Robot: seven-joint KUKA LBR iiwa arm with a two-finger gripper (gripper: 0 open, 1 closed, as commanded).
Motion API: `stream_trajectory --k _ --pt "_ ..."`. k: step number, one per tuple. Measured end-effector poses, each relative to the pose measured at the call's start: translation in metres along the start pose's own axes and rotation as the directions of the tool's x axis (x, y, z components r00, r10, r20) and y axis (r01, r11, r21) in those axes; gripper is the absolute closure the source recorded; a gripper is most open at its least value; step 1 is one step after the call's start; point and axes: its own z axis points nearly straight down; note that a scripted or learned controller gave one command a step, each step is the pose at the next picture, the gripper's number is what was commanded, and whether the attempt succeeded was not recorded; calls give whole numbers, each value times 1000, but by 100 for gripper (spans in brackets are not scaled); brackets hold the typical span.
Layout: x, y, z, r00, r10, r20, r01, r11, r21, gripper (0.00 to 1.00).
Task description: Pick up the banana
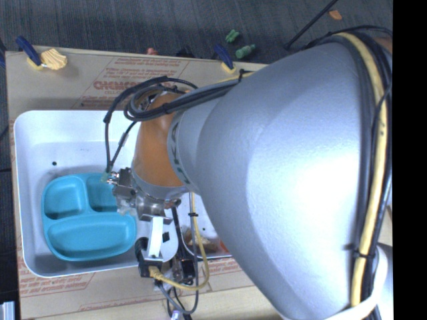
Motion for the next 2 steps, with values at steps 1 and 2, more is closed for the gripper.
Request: stream_trajectory --k 1,2 --pt "-80 13 -90 998 70 -2 -70 998 -7 100" --pt "6 -10 -47 992 -126 0 126 992 -4 100"
